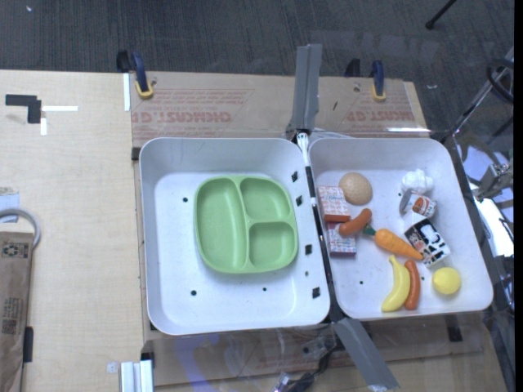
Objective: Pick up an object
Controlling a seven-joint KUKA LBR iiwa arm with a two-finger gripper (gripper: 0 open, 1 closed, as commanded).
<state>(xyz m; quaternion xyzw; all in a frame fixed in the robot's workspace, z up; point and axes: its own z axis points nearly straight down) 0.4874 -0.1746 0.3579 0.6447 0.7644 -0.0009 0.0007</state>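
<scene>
The right bin (466, 194) holds several small items. A beige egg-shaped ball (355, 188) lies near its back left. Beside it are a pink patterned box (331, 202) and a second small box (341, 242), with a short red sausage (355, 222) between them. An orange carrot (398, 244) lies in the middle. A banana (395, 285) and a red sausage (412, 285) lie side by side at the front. A yellow lemon (446, 281) sits at the front right. A small black-and-white carton (427, 241) and a white bottle (416, 193) lie toward the right.
The left bin (163, 243) holds a green divided plate (245, 223). Two clamps (143, 84) (377, 88) hold a cardboard sheet (221, 113) behind the bins. A grey post (307, 88) rises between the bins at the back. A brown paper bag (15, 284) lies on the bench at far left.
</scene>
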